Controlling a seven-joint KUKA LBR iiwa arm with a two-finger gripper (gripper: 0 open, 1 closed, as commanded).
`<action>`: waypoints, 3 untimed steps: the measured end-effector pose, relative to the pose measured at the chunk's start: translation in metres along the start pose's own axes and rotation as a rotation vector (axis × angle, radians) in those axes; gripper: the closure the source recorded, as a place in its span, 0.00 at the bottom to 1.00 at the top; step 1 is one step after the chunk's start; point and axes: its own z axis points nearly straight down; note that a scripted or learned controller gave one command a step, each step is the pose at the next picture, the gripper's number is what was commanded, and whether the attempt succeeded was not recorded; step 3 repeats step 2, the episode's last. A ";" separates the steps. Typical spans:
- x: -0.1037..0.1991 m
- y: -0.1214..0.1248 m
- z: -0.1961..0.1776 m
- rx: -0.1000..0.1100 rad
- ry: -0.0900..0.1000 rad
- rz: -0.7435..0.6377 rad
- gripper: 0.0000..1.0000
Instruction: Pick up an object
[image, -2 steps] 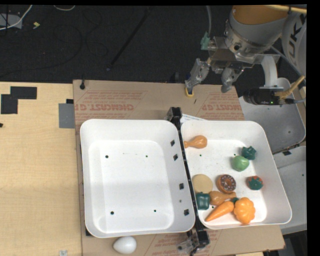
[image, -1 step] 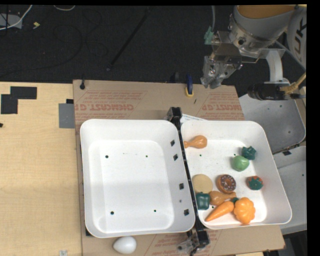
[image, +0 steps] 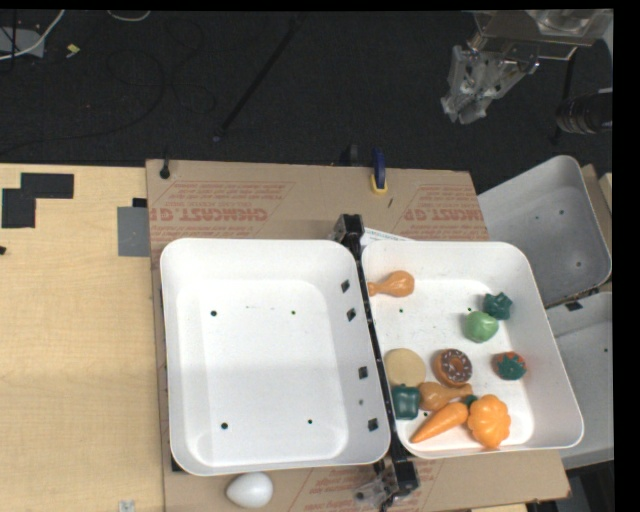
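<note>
My gripper (image: 468, 100) hangs high above the bench at the top right, over the dark floor beyond the right bin (image: 556, 372), far from every object. That bin holds several toy foods: an orange drumstick (image: 393, 285), a green apple (image: 481, 326), a dark green piece (image: 497, 305), a chocolate donut (image: 454, 367), a tan round piece (image: 404, 365), a carrot (image: 440, 421), an orange pepper (image: 489, 420) and a teal block (image: 405, 402). Nothing hangs under the gripper.
The left bin (image: 172, 340) sits beside the right one, joined by a black clip strip (image: 362, 330). A white egg (image: 249, 489) lies on the cardboard in front of the left bin. A grey metal panel (image: 560, 225) stands at the right.
</note>
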 end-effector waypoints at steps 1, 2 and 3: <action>0.001 0.000 0.006 0.011 0.000 -0.001 0.00; 0.053 0.000 0.007 0.010 0.002 0.000 0.00; 0.053 0.000 0.007 0.010 0.002 0.000 0.00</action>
